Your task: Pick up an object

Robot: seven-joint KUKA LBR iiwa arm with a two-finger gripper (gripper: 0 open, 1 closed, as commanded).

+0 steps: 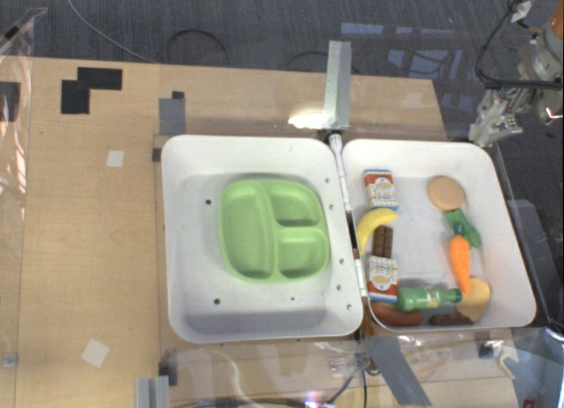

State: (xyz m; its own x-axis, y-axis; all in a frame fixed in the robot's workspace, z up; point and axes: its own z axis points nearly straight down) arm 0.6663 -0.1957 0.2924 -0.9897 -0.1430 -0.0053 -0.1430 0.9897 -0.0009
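Left bin (181, 248) holds green tray (271, 228); right bin (498, 188), perhaps toy food.

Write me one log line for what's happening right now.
gripper: above right bin's far corner, holding nothing | right white plastic bin: toy food untouched, orange toy carrot included | left bin: green divided plastic plate

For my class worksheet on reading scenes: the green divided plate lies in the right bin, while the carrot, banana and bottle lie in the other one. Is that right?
Not quite. The camera view shows the green divided plate in the left bin. The carrot, banana and green bottle lie in the other one, the right bin.
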